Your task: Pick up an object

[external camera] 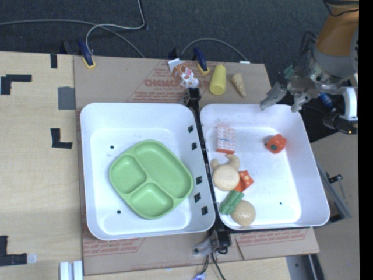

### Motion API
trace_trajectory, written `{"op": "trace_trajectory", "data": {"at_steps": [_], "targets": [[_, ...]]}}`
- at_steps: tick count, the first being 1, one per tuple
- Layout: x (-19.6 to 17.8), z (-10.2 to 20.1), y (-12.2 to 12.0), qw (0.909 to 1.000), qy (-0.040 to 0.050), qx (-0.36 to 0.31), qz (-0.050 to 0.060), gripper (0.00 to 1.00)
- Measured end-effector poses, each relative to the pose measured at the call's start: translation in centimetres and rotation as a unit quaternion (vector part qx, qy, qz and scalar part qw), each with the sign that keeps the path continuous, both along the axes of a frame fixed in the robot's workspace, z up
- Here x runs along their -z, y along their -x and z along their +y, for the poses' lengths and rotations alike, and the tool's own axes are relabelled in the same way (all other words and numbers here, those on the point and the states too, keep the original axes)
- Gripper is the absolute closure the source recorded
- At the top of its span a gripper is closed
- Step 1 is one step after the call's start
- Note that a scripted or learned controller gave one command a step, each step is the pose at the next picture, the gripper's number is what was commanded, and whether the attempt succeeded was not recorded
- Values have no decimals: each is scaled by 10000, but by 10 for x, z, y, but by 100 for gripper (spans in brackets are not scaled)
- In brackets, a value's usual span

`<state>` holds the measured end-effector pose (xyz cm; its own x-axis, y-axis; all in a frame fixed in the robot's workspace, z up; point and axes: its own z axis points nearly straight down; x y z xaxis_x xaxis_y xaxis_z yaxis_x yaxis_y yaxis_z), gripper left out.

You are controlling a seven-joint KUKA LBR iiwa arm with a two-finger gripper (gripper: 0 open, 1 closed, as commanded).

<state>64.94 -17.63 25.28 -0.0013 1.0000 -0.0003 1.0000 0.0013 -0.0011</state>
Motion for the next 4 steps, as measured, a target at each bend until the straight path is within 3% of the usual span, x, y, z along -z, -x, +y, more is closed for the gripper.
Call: {"op": "trace_trajectory", "data": {"at_steps": [1,2,3,4], "targets": [[152,-48,34,10000,1,6,16,0],[166,-34,-11,10000,5,-6,-24,0],[166,-31,27,10000,15,-1,-31,0],[155,-31,26,10000,22,-5,-36,100]]}}
